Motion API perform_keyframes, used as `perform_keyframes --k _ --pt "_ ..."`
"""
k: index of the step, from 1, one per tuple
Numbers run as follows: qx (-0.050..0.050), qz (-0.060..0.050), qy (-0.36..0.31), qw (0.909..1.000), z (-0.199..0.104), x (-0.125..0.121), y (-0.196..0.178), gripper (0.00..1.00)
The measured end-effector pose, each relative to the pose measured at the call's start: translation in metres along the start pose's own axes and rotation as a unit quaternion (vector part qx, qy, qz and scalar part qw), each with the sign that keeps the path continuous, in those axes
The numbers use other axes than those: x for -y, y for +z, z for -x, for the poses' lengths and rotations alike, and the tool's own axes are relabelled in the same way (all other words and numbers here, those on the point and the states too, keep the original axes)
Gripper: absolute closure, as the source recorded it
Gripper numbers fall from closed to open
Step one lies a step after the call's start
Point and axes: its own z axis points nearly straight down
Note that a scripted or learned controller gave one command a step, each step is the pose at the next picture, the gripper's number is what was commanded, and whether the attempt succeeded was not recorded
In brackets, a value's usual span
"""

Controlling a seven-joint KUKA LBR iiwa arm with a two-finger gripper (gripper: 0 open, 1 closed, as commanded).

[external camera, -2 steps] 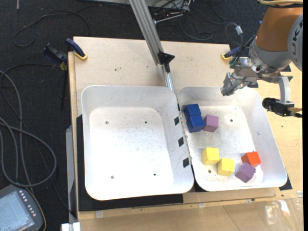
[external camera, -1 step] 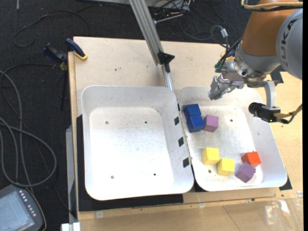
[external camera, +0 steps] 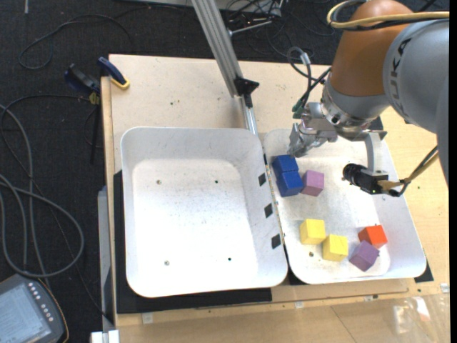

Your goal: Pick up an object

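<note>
Gripper [external camera: 305, 140] poised just above blue block [external camera: 287, 174] at right bin's [external camera: 400, 224] left wall, grip state unreadable from here; likely risk: a finger catching that wall or nudging touching pink block [external camera: 313, 183], spoiling the grasp.

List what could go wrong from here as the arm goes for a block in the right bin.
1. The blue block sits against the bin's left wall and touches the pink block, so the tool may jam or push both.
2. The yellow blocks lie close together; a grab might catch two or slip.
</note>
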Motion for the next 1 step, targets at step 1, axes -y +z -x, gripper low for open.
perform_keyframes --k 1 --pt "0.0 0.0 0.0 1.0 -0.0528 0.0194 0.0107 1.0"
